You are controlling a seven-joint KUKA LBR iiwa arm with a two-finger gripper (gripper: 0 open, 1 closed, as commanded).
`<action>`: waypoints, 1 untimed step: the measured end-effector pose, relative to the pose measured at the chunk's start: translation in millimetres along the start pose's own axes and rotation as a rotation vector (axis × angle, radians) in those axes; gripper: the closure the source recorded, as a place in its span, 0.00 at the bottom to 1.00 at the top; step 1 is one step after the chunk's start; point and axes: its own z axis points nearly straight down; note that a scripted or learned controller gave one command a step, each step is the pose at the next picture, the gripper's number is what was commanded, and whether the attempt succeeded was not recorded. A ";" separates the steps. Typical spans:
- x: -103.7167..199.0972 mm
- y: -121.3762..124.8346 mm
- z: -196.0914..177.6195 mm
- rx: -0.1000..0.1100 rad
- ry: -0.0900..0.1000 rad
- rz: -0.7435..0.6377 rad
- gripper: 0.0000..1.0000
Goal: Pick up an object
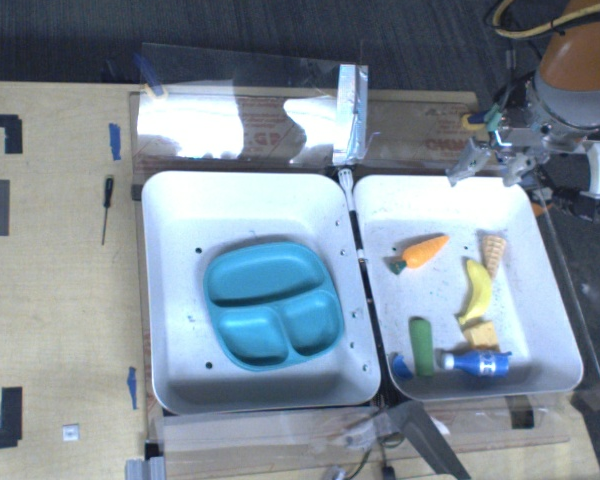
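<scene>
Nearest you, the blue bottle (479,364) lies in the right bin (555,368) beside banana (474,290) and carrot (423,252). Your gripper (492,160) hovers over the far rim, fingers spread and empty; approach comes next, so descend.

Teal tray (272,303), orange carrot (423,251) (green-tipped), yellow banana (475,290), green cylinder (420,345), seemingly blue-white bottle (477,364).

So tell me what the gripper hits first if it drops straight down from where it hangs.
Probably the right bin's far rim or bare floor near it; the gripper hangs above that edge, though depth is unclear.
</scene>
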 end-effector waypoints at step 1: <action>47.1 -32.0 133.1 -0.003 0.000 0.265 0.00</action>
